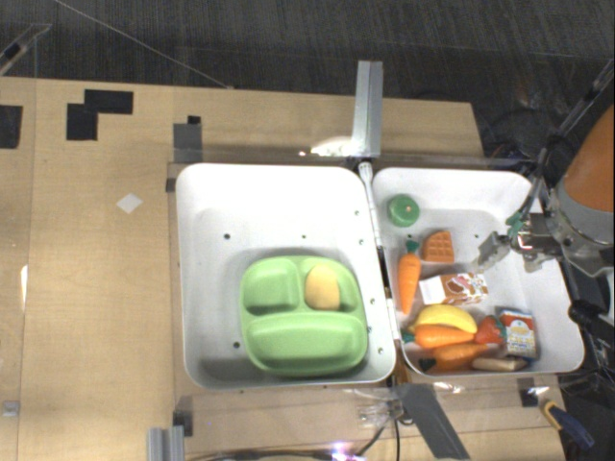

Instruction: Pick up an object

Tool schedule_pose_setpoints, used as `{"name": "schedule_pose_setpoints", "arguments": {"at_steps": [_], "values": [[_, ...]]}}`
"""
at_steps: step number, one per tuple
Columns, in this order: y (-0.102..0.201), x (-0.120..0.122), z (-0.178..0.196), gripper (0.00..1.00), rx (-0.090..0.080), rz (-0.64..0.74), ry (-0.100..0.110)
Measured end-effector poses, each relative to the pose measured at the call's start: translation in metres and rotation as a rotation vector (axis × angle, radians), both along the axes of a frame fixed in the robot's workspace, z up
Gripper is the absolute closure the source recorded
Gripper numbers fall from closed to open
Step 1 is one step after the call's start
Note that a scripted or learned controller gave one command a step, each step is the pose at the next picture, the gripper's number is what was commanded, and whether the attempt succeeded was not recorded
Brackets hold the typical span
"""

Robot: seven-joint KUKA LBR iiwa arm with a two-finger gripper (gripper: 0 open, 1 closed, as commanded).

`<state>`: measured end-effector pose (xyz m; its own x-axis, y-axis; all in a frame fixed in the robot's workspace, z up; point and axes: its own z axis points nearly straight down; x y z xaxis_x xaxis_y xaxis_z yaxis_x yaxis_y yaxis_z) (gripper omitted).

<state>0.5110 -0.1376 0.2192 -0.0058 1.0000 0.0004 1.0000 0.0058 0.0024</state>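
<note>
Light wooden bench [86,286] set against a dark floor.

The bench top is pale wood with a faint seam running down its left part, and black rectangular markers [99,110] sit near its upper left corner. A small grey diamond-shaped patch [129,202] lies on the wood further down. Beyond the far edge, dark grey carpet-like flooring [240,22] fills the upper part of the view, crossed by a thin pale line. A grey metal upright post [368,109] rises at the bench's far side. Cables [370,440] trail off the near edge. Light is even and soft.
</note>
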Motion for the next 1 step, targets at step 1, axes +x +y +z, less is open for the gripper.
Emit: {"name": "schedule_pose_setpoints", "arguments": {"at_steps": [1], "values": [[-0.0147, 0.0791, -0.1108, 0.00, -0.006, 0.093, -0.018]]}}
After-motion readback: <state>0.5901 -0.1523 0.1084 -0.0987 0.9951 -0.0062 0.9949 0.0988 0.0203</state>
